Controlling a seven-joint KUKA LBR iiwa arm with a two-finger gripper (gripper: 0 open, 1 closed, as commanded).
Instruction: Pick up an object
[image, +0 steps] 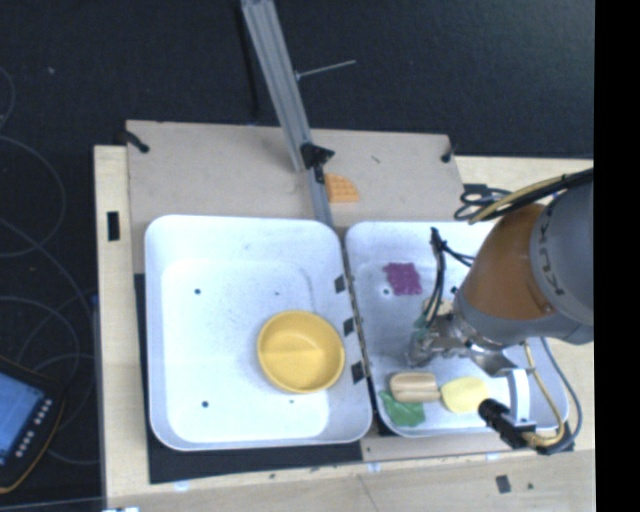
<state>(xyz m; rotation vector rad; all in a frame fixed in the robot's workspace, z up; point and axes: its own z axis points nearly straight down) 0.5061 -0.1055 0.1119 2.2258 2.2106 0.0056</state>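
Where fingers (425, 350) hang, tan block (413, 386) below.

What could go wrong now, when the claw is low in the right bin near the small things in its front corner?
The tan block, yellow piece and green piece lie crowded together, so the claw may push them instead of catching one. They sit close to the right bin's front wall, which may block a clean grip.

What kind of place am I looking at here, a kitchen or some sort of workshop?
Most likely a robotics lab bench, not a kitchen. A grey robot arm with an orange band reaches over two shallow white bins holding odd items such as a round yellow bowl, and loose cables trail across the dark floor.
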